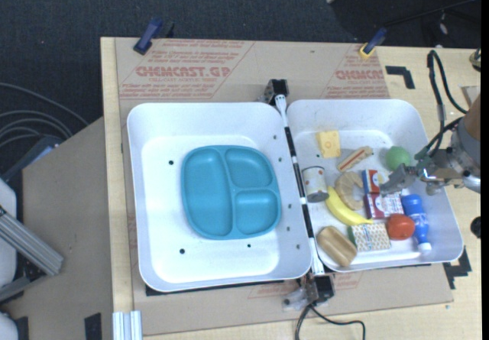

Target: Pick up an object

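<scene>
A robotics lab: a counter (191,63) of board clamped at its corners, two white bins (153,132), loose cables (23,124) on dark carpet left of it.

Evenly lit from above, bright on the white bins (145,178), faint glare on the blue divided plate (229,191). Soft short shadows. Slightly grainy overall, dim toward the dark carpet (61,10).
</scene>
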Available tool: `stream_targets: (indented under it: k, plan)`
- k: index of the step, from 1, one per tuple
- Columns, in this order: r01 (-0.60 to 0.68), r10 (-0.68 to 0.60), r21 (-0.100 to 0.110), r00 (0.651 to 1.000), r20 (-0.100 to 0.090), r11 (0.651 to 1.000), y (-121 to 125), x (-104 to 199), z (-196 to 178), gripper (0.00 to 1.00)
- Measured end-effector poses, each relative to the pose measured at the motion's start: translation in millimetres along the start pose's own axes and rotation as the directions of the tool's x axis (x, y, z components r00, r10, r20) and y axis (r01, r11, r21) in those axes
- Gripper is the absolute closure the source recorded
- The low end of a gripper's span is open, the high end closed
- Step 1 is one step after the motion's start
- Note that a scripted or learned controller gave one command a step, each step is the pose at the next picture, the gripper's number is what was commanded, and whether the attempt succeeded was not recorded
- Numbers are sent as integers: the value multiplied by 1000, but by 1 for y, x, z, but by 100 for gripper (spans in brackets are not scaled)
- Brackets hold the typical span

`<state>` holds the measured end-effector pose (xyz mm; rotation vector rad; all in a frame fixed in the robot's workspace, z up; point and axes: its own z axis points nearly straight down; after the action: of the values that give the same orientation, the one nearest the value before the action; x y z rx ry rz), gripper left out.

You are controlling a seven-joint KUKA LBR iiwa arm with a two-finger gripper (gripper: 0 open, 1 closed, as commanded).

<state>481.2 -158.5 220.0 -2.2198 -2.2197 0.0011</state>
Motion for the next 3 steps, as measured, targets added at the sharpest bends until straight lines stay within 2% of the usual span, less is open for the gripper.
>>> stream_targets:
  k: [1, 2, 3]
  plan:
    - [2, -2, -4, 1000, -1, 1000, 12, -23, 120, 0]
    - [2, -2, -3, 1000, 0, 1000, 49, 51, 136, 0]
    - [-4, 4, -2, 1000, 11, 1000, 102, 57, 135, 0]
